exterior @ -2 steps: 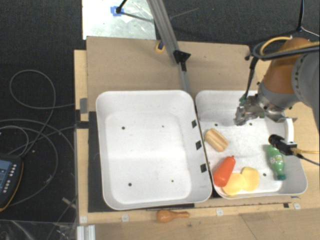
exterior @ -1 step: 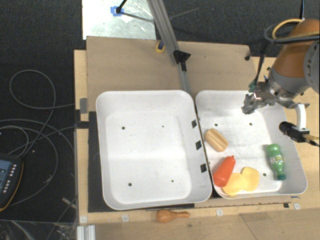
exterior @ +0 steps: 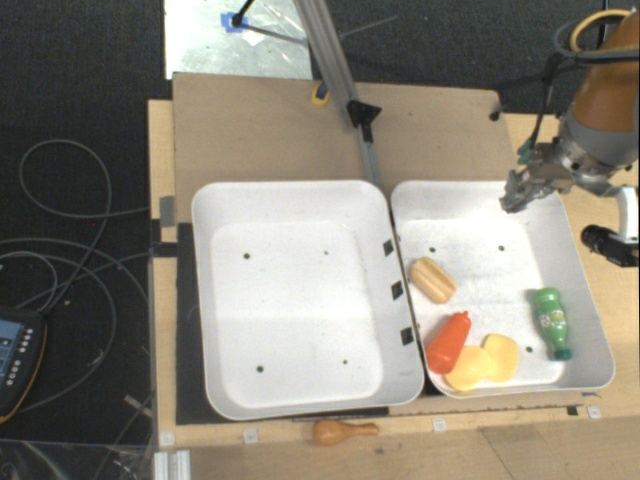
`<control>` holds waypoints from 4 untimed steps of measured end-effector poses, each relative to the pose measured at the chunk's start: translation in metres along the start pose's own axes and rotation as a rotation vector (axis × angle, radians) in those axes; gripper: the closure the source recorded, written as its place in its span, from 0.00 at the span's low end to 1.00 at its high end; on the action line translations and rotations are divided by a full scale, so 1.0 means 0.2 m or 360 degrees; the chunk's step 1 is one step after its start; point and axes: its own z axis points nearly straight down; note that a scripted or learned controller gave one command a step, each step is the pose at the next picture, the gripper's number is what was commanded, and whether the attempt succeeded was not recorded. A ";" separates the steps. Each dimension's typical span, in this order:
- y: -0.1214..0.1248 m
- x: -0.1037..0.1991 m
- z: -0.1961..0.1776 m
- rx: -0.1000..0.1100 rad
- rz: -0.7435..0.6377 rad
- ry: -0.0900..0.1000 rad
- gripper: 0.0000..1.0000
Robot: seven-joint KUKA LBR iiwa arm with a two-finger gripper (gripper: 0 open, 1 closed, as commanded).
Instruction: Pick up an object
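Surface (exterior: 440, 118) carries two white bins: left bin (exterior: 300, 298), right bin (exterior: 480, 238) with tan bun (exterior: 433, 280), red bottle (exterior: 449, 340), yellow lump (exterior: 487, 360), green bottle (exterior: 550, 322). Orange piece (exterior: 340, 430) lies outside, front. Arm (exterior: 605, 98) reaches in from right, cut by frame; pincer (exterior: 512, 201) over right bin's far corner, grip state unreadable.

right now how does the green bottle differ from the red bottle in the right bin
The green bottle is green and lies near the right wall of the right bin, apart from other things. The red bottle is red-orange, lies near the left wall and touches the yellow pieces. The green bottle's cap points to the bin's near rim; the red bottle is tilted, its narrow end up and to the right. Both lie flat in that bin.
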 end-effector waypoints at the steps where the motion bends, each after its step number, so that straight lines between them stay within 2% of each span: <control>1: 0.01 0.00 -0.16 0.0002 -0.0001 0.0001 1.00; 3: -0.01 0.62 -0.12 0.0009 -0.0009 0.0008 1.00; 4: -0.06 0.85 -0.06 0.0012 -0.0006 0.0007 1.00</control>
